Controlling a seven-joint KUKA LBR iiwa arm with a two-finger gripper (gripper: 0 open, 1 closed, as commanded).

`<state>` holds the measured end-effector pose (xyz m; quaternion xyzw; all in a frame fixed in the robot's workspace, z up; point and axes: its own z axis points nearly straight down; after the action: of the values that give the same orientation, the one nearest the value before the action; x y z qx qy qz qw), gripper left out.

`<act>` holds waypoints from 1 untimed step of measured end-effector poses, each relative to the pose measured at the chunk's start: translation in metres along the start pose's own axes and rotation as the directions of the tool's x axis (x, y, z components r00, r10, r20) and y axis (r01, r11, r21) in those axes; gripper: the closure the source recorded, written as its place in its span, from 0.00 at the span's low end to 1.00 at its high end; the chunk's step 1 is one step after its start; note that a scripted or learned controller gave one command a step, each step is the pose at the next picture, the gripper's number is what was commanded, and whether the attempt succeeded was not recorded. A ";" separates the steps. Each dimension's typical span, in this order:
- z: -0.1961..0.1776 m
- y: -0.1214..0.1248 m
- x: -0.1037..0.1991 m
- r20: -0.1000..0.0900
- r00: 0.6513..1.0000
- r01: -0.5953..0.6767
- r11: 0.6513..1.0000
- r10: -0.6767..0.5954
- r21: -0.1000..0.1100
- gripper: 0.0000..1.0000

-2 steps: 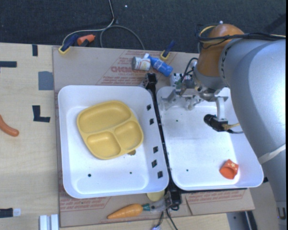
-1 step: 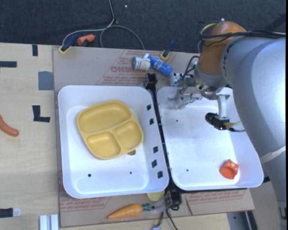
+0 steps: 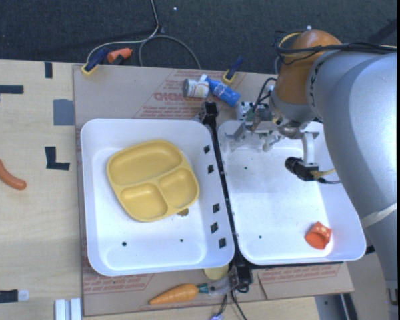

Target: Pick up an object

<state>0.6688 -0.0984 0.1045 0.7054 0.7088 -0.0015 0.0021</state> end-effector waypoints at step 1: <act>0.020 0.000 0.002 -0.003 1.000 -0.003 1.000 0.003 0.001 0.00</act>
<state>0.6684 -0.0966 0.0845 0.7064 0.7078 -0.0007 0.0009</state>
